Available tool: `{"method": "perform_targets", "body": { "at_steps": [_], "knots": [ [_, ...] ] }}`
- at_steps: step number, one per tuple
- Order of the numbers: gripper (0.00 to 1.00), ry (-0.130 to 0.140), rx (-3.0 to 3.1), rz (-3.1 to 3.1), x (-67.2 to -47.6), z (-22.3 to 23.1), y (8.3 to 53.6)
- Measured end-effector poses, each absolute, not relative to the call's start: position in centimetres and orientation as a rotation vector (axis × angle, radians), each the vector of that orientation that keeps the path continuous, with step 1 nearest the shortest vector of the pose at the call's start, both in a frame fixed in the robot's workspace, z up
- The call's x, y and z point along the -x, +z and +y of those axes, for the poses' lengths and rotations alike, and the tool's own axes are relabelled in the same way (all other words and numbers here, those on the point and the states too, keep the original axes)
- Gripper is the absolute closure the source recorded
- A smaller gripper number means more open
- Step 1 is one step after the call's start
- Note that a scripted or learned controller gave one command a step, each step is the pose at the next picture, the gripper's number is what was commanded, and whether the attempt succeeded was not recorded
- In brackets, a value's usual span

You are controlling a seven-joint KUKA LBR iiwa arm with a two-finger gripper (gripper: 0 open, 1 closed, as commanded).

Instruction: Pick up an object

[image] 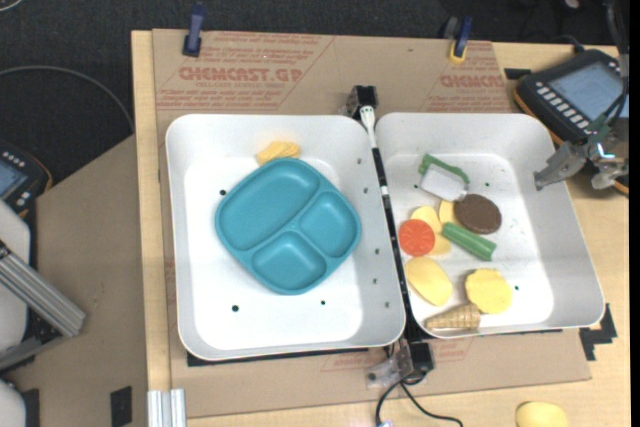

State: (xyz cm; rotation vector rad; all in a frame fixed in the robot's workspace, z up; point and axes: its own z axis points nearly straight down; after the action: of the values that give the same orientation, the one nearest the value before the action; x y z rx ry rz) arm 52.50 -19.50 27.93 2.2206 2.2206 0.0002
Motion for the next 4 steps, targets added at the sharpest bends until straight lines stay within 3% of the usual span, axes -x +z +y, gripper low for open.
{"method": "perform_targets", "body": {
  "at_steps": [1, 2, 3, 4],
  "knots": [
    [0.0, 0.022, -2.199, 2.219, -49.2, -12.4, 44.6],
    [0.0, 0.02, -2.198, 2.232, -47.9, -0.9, 54.0],
    [1.0, 0.006, -2.216, 2.22, -48.0, -1.6, 54.5],
    [1.0, -0.011, -2.234, 2.217, -47.9, -8.0, 45.0]
  ]
}}
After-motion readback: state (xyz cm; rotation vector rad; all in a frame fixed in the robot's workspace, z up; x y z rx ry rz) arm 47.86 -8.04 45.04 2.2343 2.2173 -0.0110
